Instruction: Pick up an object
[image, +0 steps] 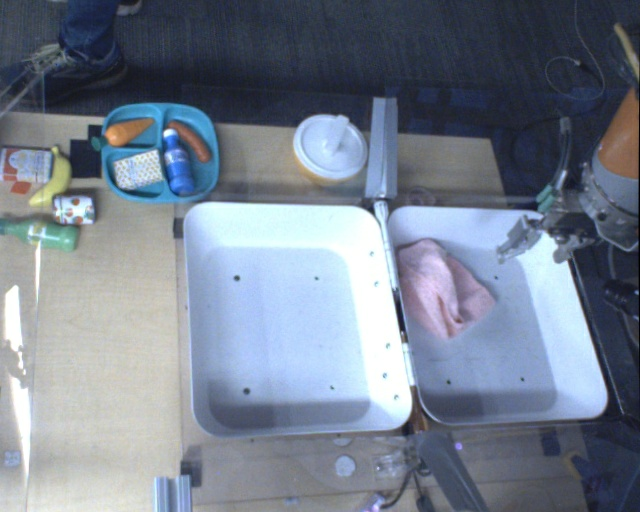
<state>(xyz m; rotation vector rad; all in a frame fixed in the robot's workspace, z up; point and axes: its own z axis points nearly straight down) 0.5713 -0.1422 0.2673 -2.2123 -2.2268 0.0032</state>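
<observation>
At the upper left of the frame, a blue tray (160, 152) is sitting off the bench work area, out of play. You are seeing the pink cloth (443, 286) lying crumpled in the right bin (560, 400), against its left wall. The gripper (527, 237) is hovering near its upper right; I cannot tell its opening.

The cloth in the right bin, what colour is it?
Pale pink; the cloth shows plainly in the camera view.

Pink cloth (443, 287) in right bin (570, 350)
</observation>
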